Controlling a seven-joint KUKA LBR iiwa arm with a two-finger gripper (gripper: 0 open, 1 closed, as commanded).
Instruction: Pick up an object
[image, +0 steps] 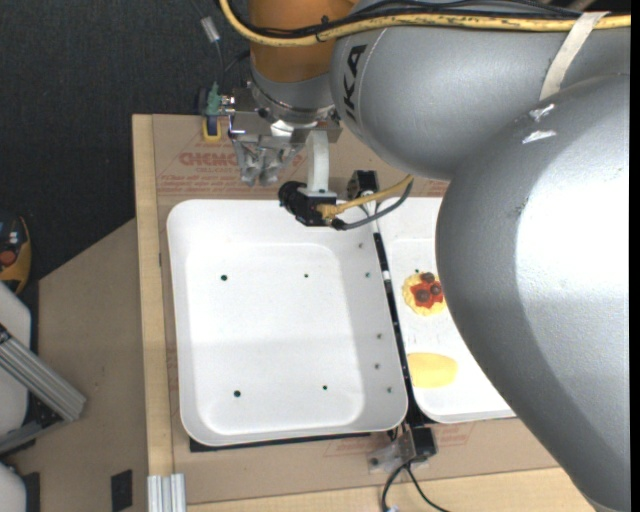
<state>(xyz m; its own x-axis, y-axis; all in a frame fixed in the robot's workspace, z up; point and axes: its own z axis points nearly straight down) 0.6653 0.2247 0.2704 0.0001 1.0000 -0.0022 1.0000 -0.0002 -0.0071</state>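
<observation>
The grey arm comes in from the right and fills much of that side, with its orange band at the top of the view. The gripper hangs below the band, over the brown desk just past the far edge of the left bin and near red lettering printed on the desk. It is seen from above and partly in shadow, so whether it is open or closed cannot be told, and no object can be made out in its grasp. The left bin shows a white floor with a few small dark dots. The right bin lies touching it, partly covered by the arm. In it are two objects, well apart from the gripper: a yellow disc with red and dark bits on top, near the wall shared by the bins, and a plain yellow oval piece nearer the front. A small black plug with a cable sits on the desk at the front edge between the bins.
</observation>
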